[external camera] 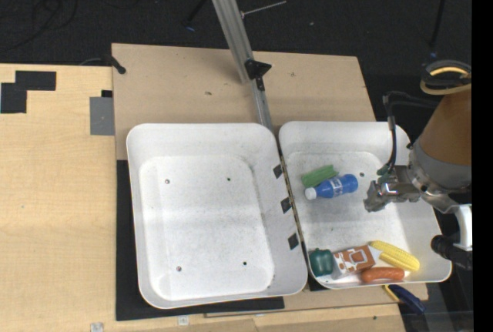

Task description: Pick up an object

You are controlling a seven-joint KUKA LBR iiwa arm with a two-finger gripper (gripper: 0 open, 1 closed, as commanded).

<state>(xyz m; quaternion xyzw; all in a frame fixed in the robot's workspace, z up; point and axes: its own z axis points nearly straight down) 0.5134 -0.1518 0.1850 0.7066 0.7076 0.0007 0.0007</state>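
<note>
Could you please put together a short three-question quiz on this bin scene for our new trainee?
1. True or false: the blue bottle lies in the right bin.
2. Which item lies closest to the yellow corn? A) green block B) red sausage C) blue bottle
3. Fill in: the gripper sits over the ____ bin.

Key:
1. True.
2. B; the sausage lies just beside the corn at the bin's near edge.
3. Right; it is to the right of the bottle.
</note>
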